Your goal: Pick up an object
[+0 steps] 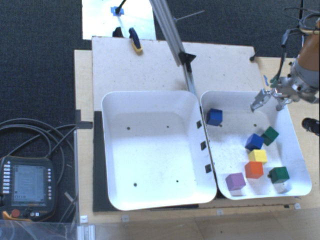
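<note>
Low in the frame, the purple cube (235, 181) sits at the right bin's (295, 156) near rim, with orange (254, 169), yellow (258, 155), blue and green cubes behind. The gripper (270, 100) hovers upper right, fingers slightly spread, holding nothing. Nothing's picked yet; the whole grasp remains. The arm is cut off at the frame's edge.
</note>
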`<state>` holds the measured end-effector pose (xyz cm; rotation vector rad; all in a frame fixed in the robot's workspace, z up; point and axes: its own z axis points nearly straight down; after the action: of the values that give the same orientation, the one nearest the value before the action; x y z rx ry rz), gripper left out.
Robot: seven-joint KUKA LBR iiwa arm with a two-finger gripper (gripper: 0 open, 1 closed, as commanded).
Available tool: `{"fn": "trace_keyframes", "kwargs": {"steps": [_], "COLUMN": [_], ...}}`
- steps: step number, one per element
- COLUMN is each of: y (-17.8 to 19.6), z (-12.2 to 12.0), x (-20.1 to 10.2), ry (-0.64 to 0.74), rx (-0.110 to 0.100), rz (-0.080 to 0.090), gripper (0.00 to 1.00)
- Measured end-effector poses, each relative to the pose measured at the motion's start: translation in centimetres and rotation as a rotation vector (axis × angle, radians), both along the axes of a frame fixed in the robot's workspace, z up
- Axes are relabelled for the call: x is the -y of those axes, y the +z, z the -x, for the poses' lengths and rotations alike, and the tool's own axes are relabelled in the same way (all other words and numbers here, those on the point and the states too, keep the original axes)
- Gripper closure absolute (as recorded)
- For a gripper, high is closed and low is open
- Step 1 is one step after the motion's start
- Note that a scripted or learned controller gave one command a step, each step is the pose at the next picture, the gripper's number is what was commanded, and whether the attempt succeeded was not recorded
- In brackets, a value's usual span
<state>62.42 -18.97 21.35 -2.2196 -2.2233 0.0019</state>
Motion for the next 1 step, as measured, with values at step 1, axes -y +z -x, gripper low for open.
{"fn": "trace_keyframes", "kwargs": {"steps": [1], "y": [-4.65], "z": [0.75], "x": [0.5], "ry": [0.0], "rx": [-0.001], "rz": [-0.001], "gripper": [0.0]}}
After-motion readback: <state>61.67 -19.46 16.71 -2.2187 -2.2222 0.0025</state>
